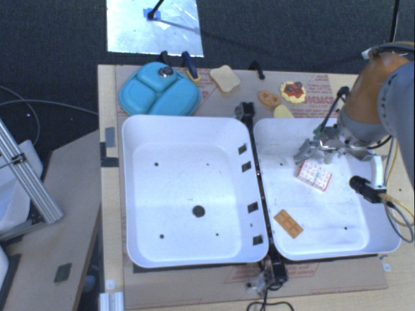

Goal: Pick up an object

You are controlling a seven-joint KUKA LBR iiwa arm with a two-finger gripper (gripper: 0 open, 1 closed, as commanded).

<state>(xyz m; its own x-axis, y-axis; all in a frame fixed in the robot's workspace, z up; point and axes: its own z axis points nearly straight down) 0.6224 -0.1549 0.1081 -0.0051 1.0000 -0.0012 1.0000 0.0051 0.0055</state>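
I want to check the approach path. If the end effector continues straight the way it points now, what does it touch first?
Probably the pink-and-white checkered block. The end effector points down into the right bin, with the block just below it. Depth is unclear, so it could miss and meet the bin floor.

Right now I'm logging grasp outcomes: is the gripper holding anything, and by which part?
Cannot be told. The gripper sits just above the pink-and-white checked flat block in the right white bin; whether they touch is unclear.
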